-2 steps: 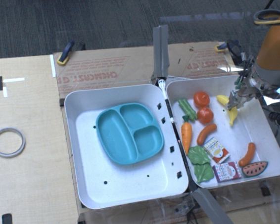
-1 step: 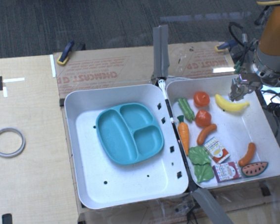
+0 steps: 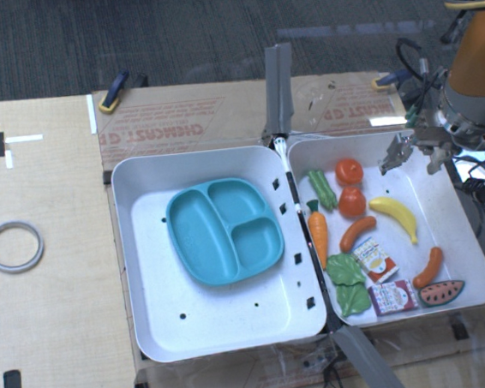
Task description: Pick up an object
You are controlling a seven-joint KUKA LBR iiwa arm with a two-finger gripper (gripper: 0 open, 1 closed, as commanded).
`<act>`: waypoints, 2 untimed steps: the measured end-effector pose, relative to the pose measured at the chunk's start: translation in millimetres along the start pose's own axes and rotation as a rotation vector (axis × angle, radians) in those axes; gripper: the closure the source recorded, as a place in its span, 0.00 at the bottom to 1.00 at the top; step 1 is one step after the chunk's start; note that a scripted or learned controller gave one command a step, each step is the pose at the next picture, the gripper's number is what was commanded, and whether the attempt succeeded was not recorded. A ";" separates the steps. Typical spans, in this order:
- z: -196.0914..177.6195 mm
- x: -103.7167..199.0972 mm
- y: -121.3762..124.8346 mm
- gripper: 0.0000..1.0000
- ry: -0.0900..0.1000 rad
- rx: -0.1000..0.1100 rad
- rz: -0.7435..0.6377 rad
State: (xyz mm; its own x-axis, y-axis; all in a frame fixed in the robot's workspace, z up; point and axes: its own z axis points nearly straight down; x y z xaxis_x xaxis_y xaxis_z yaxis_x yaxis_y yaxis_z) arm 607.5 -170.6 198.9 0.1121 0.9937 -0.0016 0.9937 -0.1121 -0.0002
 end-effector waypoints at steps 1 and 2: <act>106.8 -18.2 -21.4 0.00 0.001 0.000 -0.068; 97.7 -18.9 -21.4 1.00 0.001 -0.001 -0.065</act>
State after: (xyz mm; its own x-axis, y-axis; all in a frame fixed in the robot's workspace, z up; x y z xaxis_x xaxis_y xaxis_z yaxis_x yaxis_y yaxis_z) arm 584.1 -187.1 101.2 0.0471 0.9989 -0.0010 0.9989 -0.0471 0.0004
